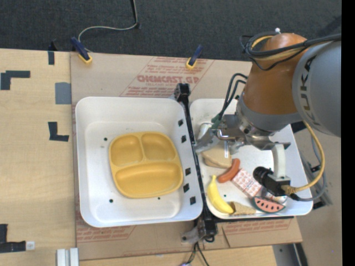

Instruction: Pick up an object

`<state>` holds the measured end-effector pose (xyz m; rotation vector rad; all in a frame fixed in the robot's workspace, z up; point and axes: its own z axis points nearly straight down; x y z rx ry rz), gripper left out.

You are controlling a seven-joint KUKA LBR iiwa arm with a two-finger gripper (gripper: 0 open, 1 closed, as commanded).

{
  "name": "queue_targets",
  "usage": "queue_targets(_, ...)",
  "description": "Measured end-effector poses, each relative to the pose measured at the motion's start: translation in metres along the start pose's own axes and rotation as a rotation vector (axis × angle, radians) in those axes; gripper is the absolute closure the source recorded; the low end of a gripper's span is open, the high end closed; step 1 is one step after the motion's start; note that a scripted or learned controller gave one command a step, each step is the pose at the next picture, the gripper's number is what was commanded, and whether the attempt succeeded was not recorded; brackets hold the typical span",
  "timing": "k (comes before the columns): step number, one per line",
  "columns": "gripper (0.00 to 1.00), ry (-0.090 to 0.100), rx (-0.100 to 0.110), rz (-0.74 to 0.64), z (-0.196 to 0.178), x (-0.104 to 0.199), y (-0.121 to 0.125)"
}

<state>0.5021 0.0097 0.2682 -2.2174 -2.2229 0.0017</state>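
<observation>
Yellow divided plate (146, 164) sits in the left bin (89, 148); the food toys crowd the right bin (302, 204), under the arm.
Gripper (217, 137) hangs at the right bin's left edge, centre-right of frame; whether it grips anything I cannot tell. Nearest target: tan bread slice (215, 160) just below it, then the sausage (229, 170), long axis slanting up to the right, banana (217, 197) lower.

Plate (146, 164) in left bin (89, 148)
</observation>
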Motion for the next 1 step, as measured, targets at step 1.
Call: queue_targets(1,1.0,0.0,0.0,-0.001,-0.0019,-0.0067,-0.004)
